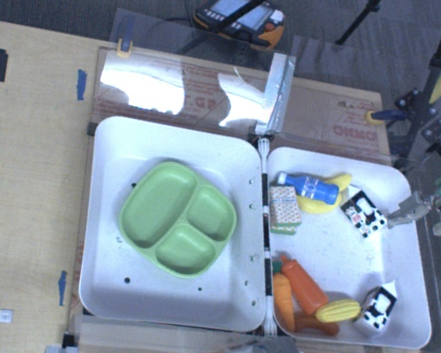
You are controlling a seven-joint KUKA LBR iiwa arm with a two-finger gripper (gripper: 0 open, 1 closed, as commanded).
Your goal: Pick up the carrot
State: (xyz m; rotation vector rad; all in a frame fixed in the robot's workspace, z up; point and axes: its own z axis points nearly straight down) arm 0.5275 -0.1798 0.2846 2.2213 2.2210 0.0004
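carrot (301,286) lies at the near-left corner of the right bin (406,270), corn (338,311) touching it. gripper (437,208) far off; its state i cannot tell. descend along the carrot's clear upper half.

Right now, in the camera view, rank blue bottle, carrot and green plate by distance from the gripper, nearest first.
Gripper sits at the right bin's far right edge.
1. Blue bottle, far side of the right bin.
2. Carrot, near left corner of the right bin.
3. Green plate, in the left bin.
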